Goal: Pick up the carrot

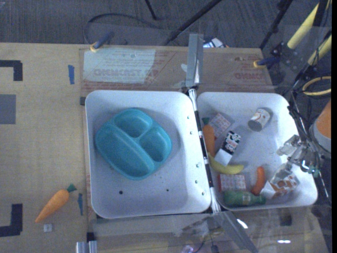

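Two white bins sit side by side on the bench. Far left, outside both bins, a carrot (52,204) lies on the bare bench (42,141), its green top pointing up and right toward the left bin's lower corner. The left bin (179,194) holds a teal divided plate (133,142), tilted a little, in its upper half.

The right bin (274,101) is crowded. Against its left wall lies a second orange carrot (209,139), running lengthwise along the wall. Just right of it sit a small patterned box (221,123) and a black-and-white carton (229,142). Below these a banana (227,167) curves across, with a red-printed packet (232,182) under it and a green bottle (243,198) along the bottom wall. A slim orange-red piece (258,179) stands slanted beside the packet. Near the top, a small can (259,119) lies on its side.

At the right wall the gripper (295,159) hangs low over the bin, just above a white and orange carton (284,185); its metal parts blur together, so whether the jaws are wide or closed cannot be told. Nothing is visibly held.
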Robot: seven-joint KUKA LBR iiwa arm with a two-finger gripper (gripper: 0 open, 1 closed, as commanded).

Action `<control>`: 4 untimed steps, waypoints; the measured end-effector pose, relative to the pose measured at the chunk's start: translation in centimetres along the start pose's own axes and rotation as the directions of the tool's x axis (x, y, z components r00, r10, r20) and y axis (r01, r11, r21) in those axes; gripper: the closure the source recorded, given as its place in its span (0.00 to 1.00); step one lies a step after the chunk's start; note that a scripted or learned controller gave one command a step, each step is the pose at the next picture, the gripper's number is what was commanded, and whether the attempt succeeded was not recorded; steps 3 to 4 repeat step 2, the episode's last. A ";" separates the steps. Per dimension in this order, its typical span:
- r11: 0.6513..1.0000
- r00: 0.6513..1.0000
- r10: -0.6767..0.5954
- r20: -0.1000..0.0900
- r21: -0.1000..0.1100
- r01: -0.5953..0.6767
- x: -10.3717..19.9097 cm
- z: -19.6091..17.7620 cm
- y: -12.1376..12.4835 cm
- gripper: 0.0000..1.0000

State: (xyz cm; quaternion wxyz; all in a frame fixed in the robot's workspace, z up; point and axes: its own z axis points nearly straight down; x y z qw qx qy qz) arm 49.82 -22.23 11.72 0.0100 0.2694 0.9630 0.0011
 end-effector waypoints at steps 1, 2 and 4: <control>0.999 0.999 0.035 -0.007 0.003 -0.035 1.2 -0.7 -0.7 0.00; 0.999 0.999 0.039 -0.003 -0.001 -0.039 1.1 -1.8 -0.7 1.00; 0.999 0.999 0.039 -0.003 -0.001 -0.039 1.1 -1.8 -0.7 1.00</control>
